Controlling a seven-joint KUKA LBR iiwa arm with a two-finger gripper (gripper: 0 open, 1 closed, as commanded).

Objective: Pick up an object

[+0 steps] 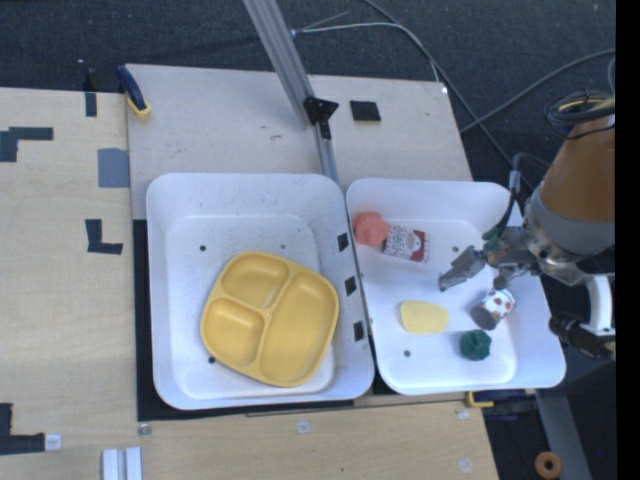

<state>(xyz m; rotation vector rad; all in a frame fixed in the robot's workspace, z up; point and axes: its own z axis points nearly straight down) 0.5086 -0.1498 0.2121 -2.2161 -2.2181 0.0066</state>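
Gripper (470, 268) is seen open, nothing held, above the right bin (440, 373). A flat yellow oval piece (424, 316) lies just below it, a round green lump (475, 345) beside that.

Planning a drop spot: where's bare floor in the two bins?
Left bin: the strip between its far wall and the yellow plate, plus the near-left corner. Right bin: the far-right corner beyond the packet, and the near-left floor below the yellow piece. Crowded on the right around the pincer, the small cup and the green ball.
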